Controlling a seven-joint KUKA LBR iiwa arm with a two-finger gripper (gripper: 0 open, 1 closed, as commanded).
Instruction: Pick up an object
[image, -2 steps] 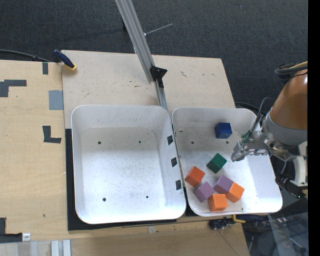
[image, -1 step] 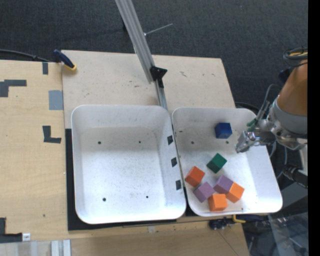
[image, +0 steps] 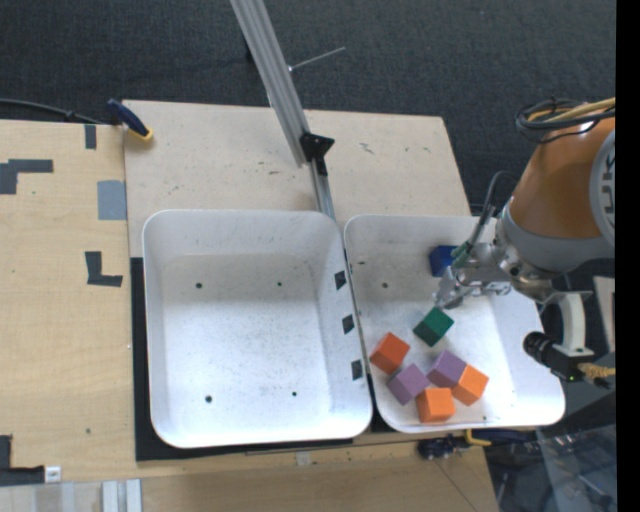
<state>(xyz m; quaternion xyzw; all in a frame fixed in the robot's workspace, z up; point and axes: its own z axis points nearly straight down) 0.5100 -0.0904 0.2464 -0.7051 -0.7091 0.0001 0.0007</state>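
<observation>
Hand (image: 452, 293) hung low over the right bin (image: 400, 232), tips just above the green cube (image: 434, 326); finger opening could not be told, nothing seen held. Blue cube (image: 442, 261) sat just behind the hand, toward the bin's far edge. Three orange cubes (image: 390, 352) and two purple cubes (image: 408, 383) clustered near the bin's front edge. Left bin (image: 240, 228) adjoined it on the worktop (image: 200, 150).

The arm (image: 570, 200) is a rounded body with a broad orange band and a grey shell beneath it, a white patch at its 3 o'clock edge. Thin yellow and dark cables loop at its 12 o'clock side. At its 9 o'clock end sits the gripper (image: 462, 285), a small cluster of silvery metal parts with thin cables.
</observation>
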